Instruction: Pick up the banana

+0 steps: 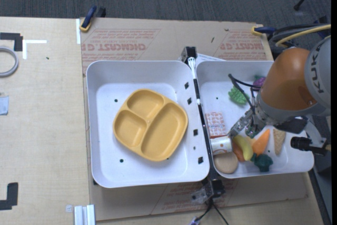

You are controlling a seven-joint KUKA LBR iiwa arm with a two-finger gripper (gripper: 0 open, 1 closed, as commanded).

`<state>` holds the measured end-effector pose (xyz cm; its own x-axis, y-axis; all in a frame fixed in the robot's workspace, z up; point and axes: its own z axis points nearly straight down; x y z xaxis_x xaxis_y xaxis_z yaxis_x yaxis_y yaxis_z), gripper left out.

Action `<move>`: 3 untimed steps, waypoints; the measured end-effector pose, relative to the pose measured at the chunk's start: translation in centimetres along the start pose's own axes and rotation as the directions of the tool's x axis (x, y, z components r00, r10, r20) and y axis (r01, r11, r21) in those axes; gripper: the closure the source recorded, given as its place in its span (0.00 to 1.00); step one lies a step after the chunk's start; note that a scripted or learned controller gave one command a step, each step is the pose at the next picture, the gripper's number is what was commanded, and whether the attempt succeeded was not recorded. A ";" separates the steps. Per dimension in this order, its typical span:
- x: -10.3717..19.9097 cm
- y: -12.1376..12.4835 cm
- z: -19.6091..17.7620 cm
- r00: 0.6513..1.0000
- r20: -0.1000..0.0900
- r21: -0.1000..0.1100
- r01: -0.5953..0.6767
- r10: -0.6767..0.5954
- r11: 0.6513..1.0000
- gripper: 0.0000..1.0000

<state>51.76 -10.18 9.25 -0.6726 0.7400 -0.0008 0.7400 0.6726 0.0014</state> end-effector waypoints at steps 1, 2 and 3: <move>0.0 0.0 0.0 1.000 0.001 0.001 0.000 0.000 1.000 0.00; -0.1 0.0 -0.9 1.000 0.003 -0.001 -0.004 0.004 1.000 1.00; -1.8 1.6 0.0 0.866 0.001 0.000 0.499 -0.499 0.866 1.00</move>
